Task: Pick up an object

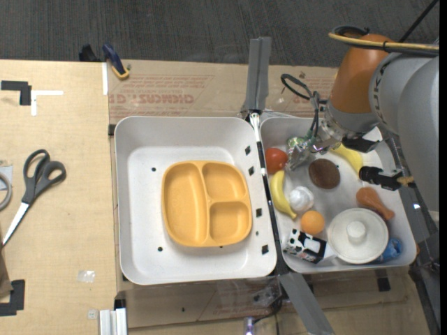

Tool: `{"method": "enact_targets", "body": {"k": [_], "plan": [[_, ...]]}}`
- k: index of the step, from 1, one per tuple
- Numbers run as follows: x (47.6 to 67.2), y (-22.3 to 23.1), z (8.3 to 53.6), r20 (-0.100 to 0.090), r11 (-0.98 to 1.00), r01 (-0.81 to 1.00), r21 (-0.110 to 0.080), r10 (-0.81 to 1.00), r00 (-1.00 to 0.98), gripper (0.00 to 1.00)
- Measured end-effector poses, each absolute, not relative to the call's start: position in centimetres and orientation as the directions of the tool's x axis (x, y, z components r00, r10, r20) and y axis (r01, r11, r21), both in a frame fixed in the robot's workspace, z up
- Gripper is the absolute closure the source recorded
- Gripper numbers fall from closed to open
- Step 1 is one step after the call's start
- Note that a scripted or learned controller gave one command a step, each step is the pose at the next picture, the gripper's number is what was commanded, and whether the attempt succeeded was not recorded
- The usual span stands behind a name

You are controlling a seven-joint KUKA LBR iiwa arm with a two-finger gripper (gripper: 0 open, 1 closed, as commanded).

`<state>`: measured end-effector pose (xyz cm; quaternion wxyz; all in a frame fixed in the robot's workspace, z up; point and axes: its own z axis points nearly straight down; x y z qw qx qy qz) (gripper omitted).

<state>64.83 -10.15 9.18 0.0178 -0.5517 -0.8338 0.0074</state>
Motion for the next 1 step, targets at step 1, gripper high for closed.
{"method": "enact_targets", "body": {"k": [1], "plan": [[60.97, -15.78, 9.34, -0.003, 0.493, 0.870, 0.001, 0.870, -0.493, 1.00]]}}
